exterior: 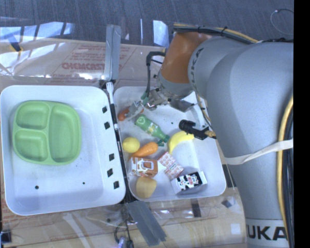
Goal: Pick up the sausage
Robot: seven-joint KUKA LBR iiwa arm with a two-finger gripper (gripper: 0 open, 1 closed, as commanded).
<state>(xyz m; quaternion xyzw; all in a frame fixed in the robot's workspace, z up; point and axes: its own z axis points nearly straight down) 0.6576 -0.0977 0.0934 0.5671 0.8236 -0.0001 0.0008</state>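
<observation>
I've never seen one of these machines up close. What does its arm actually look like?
The arm is bulky, rounded and grey, with an orange band above the wrist. Black cables loop beside that band, a pale strap crosses its body, and white letters "UKA" mark its base.

Gripper (139, 106) hung low over right bin (213, 159) far-left corner, beside reddish sausage (123, 114). Green divided plate (46, 132) lay in left bin (57, 190).

The grey arm (248, 102) comes in from the right side of the camera view, its thick links filling much of that side. Its orange band (178, 56) sits above the wrist, which bends downward and to the left. The gripper (139, 106) points low toward the left, its fingertips too small and blurred to read.
</observation>
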